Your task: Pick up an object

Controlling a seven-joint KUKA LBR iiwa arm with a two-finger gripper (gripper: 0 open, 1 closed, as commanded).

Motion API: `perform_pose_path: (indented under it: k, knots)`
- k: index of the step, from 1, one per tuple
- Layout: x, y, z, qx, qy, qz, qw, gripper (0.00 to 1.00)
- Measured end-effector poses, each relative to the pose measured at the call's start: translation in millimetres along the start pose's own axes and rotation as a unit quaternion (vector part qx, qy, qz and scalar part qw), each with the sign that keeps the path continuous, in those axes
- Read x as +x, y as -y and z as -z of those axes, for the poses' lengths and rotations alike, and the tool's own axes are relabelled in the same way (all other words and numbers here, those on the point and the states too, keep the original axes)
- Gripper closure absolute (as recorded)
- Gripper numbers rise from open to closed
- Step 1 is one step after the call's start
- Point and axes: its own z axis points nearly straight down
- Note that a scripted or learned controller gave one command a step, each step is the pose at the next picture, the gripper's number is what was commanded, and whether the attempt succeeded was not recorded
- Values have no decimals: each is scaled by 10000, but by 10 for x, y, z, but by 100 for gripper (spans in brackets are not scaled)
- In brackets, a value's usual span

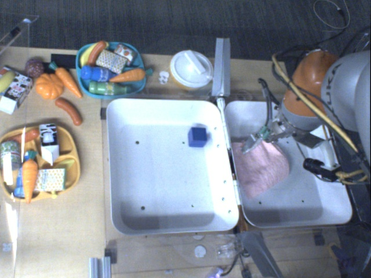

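Pincer [254,143] was down in the right bin [324,210], at the upper edge of a pink cloth [264,169]; couldn't tell whether it was open, closed or gripping the cloth. Cloth lay crumpled in the left half of the right bin, close to the wall shared w/ the left bin [151,213]. Arm [342,86] came in from the table's right edge, grey w/ orange band, cables looped around it.

Blue cube [198,136] sat in the left bin, upper right part, apart from the walls and well apart from the pincer.

Outside the bins: blue bowl [139,86] of toy food near the table's back edge, w/ a white round lid [192,68] on a yellowish dish to its right. Yellow tray [72,161] of toy food at the left edge. Loose toy pumpkin [48,87], carrot [71,82] and sausage [69,111] lay betw. bowl and tray, back-left corner area.
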Motion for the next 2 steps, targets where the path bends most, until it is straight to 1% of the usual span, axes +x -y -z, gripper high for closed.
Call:
perform_pose_path:
  k: [1, 2]
  knots:
    - [31, 49, -108, 26, -3, -199, 9998, 0]
    - [-91, 385, -102, 28, 9, -288, 9996, 0]
